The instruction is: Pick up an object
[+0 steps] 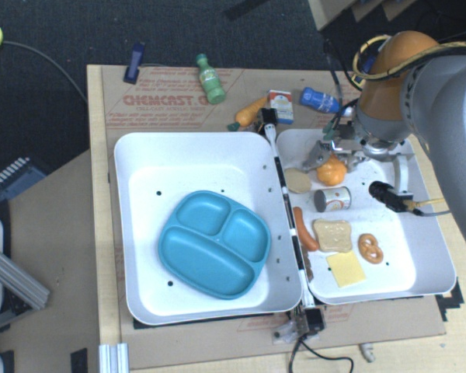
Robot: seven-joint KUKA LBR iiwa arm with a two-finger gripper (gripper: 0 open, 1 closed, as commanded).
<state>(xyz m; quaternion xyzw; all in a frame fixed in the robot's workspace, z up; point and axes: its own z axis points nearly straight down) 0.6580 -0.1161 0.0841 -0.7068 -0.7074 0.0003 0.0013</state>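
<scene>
Camera view, seen from above at a slant. The grey arm (443,76), with its orange band (392,68), reaches in from the right and ends over the far part of the right bin (408,266). The gripper (335,154) hangs just beyond the orange (332,172), close above it; whether it touches the fruit, and whether it is set wide or narrow, cannot be told from this angle. No item is seen held.

Right bin, far to near: the orange near the far left corner; a pale beige disc (297,181) just left of it, against the inner wall; a small metal can (332,200) lying on its side just in front of the orange; a sausage (304,230) along the inner wall; a bread slice (332,235) beside the sausage; a pretzel (370,247) right of the bread; a yellow cheese slice (346,270) nearest the front.

Left bin (147,169): one blue divided plate (213,243), lying flat, towards the front.

Brown board (171,99) behind the bins, left to right: a blue marker (133,63) at the far left edge, a green bottle (211,80) on its side, a carrot (251,113), a small carton (280,106) and a blue bottle (320,99); all lie outside both bins
</scene>
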